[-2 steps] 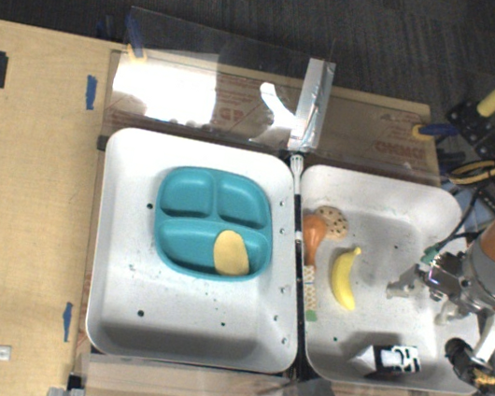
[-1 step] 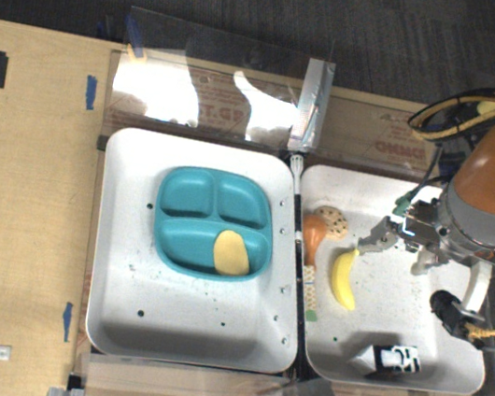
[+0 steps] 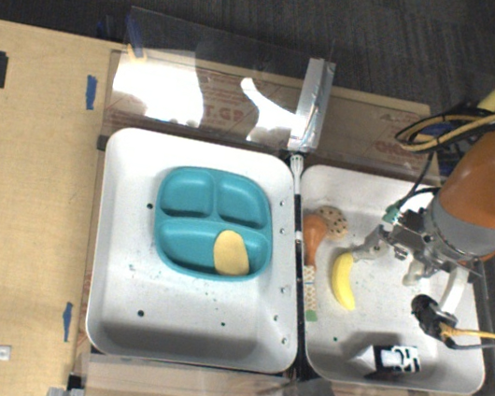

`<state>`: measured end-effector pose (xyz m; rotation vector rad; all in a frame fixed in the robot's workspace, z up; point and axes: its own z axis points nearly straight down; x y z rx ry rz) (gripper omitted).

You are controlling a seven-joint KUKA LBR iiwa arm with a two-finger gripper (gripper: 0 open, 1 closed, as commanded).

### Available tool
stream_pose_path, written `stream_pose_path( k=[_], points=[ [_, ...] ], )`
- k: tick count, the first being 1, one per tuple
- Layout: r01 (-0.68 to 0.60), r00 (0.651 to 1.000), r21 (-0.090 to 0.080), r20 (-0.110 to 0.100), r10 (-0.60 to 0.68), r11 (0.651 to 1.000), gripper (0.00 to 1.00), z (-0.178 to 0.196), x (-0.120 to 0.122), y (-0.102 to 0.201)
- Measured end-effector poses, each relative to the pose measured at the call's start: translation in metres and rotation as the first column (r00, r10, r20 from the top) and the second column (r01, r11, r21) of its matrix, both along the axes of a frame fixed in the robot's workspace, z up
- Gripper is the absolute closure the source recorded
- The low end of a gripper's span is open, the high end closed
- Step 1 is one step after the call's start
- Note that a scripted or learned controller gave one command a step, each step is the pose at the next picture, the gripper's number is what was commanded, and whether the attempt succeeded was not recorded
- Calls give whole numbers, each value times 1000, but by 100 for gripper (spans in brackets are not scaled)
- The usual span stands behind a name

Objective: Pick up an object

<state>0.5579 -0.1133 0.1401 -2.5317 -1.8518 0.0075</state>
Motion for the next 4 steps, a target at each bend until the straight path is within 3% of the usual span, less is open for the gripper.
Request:
stream_pose_path(
  k=[1,2,3,4],
  points=[
    [-223,975,-6,15,223,975,0,160,-5,-41],
    [-487,873,6,-1,487,873,0,-35,-52,-24],
    [-591,807,-7,12,591,807,0,-52,-2,2],
    [-626,780,-4,10,626,780,0,-53,64,3]
  ],
)
